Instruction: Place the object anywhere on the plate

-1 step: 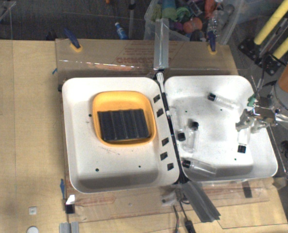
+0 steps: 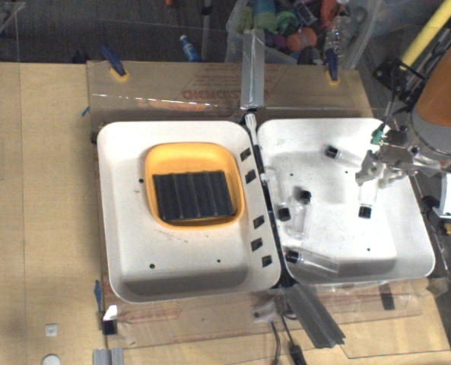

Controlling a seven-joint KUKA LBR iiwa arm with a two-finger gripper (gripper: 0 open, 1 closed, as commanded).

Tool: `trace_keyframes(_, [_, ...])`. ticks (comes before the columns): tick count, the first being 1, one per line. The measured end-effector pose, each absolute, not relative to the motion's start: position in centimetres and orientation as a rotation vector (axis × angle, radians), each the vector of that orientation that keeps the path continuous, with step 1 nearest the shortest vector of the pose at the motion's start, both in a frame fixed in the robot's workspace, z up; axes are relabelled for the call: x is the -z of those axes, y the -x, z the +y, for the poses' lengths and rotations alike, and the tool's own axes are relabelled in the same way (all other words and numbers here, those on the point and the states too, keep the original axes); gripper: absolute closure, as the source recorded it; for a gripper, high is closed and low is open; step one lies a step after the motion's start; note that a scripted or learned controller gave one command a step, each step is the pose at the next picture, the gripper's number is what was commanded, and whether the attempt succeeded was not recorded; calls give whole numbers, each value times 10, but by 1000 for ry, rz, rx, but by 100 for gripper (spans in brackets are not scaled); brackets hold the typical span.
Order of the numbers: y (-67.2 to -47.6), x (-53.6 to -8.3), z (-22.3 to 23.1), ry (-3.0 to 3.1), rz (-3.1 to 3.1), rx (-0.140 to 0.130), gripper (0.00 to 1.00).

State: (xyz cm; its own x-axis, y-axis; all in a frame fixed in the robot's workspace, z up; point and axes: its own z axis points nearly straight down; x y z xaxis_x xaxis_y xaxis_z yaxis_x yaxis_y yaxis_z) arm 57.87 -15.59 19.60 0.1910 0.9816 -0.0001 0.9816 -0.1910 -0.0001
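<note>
A yellow plate [image 2: 193, 157] with a black ribbed insert [image 2: 193, 195] lies in the left bin [image 2: 126, 226]. Several small clear vials with black caps are scattered in the right bin [image 2: 408, 257]: one at the back [image 2: 331, 152], one near the middle [image 2: 303, 197], one by the divider [image 2: 284, 214]. Another vial [image 2: 365, 204] stands just below my gripper [image 2: 377, 170], which hovers over the right bin's right half. Whether that vial is touched or held I cannot make out.
A longer clear tube [image 2: 313, 261] lies at the right bin's front left corner. A row of black clips [image 2: 255, 204] runs along the divider between the bins. A tub of coloured toys [image 2: 301, 10] stands behind the bench.
</note>
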Motion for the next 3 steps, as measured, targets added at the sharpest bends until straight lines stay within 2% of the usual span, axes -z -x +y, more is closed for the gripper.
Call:
trace_keyframes(1, [-627, -189, -158, 2215, -2231, 0, 100])
trace_keyframes(2, [-668, -209, -157, 2021, -2410, 1, 100])
trace_keyframes(3, [-667, -241, -144, 1979, -2445, 1, 100])
